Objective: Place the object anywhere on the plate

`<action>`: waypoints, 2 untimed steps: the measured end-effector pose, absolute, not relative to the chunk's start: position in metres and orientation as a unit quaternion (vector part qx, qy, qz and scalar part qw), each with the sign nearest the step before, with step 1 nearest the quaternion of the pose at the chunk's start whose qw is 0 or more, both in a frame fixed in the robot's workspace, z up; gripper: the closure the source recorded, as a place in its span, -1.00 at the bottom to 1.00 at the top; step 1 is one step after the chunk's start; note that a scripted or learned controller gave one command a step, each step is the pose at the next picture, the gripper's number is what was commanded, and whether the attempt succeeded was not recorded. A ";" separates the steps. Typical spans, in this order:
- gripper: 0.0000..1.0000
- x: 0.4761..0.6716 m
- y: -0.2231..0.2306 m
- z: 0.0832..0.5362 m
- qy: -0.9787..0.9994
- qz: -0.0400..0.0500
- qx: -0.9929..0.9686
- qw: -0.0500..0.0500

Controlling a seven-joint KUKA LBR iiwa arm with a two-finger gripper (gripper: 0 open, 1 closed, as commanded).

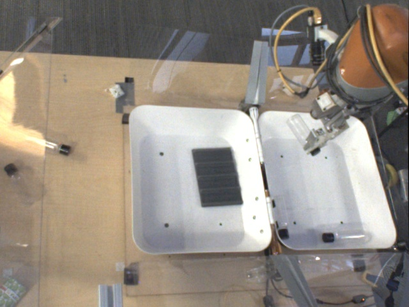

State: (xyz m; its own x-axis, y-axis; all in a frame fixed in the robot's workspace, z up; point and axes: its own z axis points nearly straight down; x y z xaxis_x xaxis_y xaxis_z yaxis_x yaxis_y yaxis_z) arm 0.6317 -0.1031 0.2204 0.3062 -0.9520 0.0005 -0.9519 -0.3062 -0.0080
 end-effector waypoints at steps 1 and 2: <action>1.00 0.582 -0.035 0.185 0.587 -0.001 -0.809 0.003; 1.00 0.531 0.027 0.185 0.510 -0.002 -0.860 0.003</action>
State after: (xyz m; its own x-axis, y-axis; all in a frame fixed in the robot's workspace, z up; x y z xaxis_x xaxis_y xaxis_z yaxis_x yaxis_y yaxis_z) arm 0.5306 0.0269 0.1851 0.4804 -0.8770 -0.0001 -0.8770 -0.4804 -0.0065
